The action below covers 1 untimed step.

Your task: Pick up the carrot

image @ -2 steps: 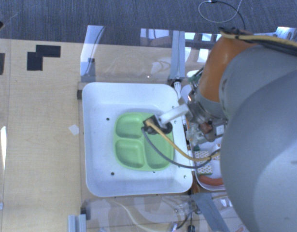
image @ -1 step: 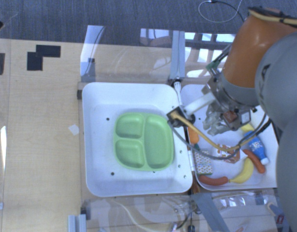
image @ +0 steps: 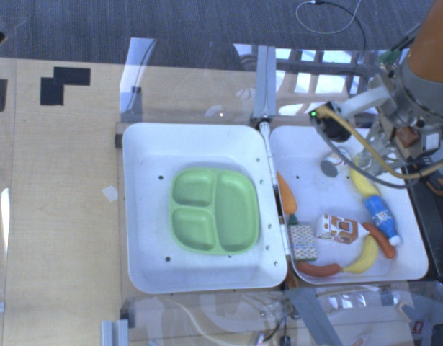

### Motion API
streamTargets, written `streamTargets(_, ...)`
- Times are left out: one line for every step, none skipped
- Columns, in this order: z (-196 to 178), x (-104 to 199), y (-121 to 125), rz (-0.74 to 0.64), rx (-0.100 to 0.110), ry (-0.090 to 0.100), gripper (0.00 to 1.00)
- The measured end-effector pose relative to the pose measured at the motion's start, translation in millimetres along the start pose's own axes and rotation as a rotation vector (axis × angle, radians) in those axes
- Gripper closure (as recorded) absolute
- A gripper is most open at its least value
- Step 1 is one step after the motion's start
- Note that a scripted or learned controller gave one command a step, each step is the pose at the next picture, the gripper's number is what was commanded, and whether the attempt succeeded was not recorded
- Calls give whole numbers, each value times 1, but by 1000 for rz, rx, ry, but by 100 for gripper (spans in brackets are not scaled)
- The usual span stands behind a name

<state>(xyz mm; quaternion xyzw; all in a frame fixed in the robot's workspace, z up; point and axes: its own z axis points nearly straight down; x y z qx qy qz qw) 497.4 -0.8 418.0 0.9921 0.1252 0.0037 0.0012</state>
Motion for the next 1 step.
streamTargets(98, -10, -4, -243, 4, -8, 100)
